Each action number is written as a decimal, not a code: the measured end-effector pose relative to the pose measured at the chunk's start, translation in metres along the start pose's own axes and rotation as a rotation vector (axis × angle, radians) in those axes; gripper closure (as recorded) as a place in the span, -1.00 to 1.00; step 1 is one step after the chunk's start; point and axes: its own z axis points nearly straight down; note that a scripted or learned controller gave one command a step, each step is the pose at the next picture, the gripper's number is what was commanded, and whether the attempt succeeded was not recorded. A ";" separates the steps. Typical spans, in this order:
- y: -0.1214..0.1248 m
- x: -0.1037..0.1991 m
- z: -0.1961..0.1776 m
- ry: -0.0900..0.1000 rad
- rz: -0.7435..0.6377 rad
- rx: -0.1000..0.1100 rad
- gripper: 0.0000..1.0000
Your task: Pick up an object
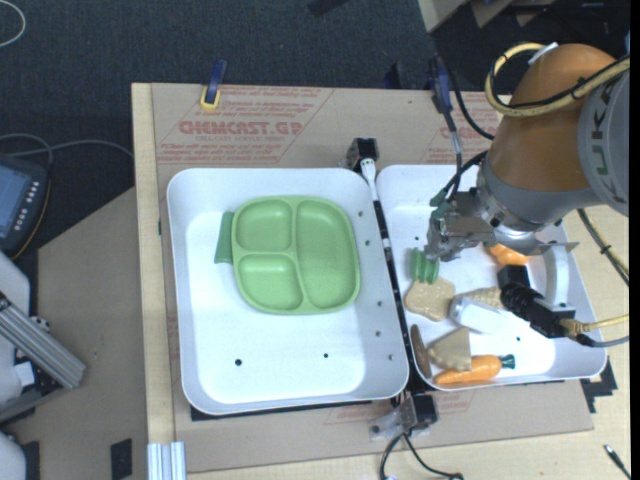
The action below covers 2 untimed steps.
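Two-finger gripper [440, 251] low in the right white bin [400, 193], near its left wall, just above a small green ribbed block [424, 267]; whether it grips is unclear. Green three-compartment plastic plate [296, 253] lies mid left white bin [195, 298]. Orange carrot-shaped toy [468, 371] sits by the right bin's front edge.

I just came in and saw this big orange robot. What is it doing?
The robot arm is reaching into the right bin, trying to pick something up. Its end effector hangs just above a small green item, near a tan piece and a toy carrot. The left bin holds a green divided plate.
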 end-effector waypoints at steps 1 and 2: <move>-0.008 -0.015 0.016 -0.003 0.009 0.002 1.00; -0.005 -0.008 0.019 -0.003 0.006 0.000 1.00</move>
